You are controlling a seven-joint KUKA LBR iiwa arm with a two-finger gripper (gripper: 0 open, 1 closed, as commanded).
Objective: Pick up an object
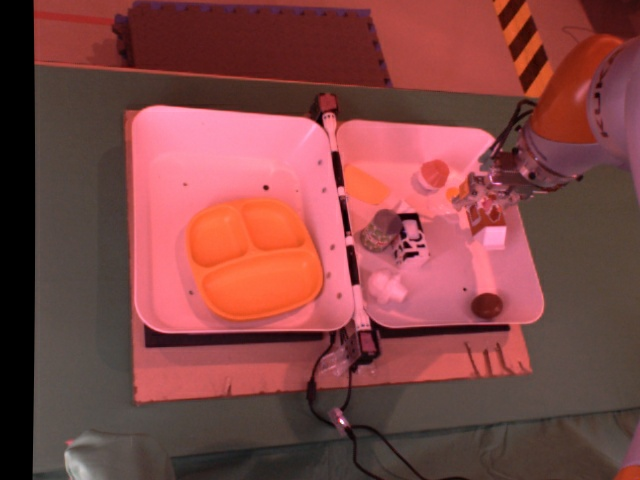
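My gripper [484, 196] hangs over the right side of the right bin [520, 298], on the grey arm with its orange band [572, 88]. Directly below it stands a small white and red block [489, 232]; I cannot tell whether the two touch. Spread over that bin are a red and white piece [433, 175], an orange-yellow piece [366, 184], a grey-green cup [382, 229], a black and white cube [411, 246], a white lump [388, 288], a white stick [480, 264] and a brown round thing [487, 305].
The left bin [170, 148] bears an orange divided plate [255, 259]. A black and white divider bar [343, 218] runs between the bins. Cables [330, 388] trail off the bench's front edge. A dark mat [250, 38] lies behind the bench.
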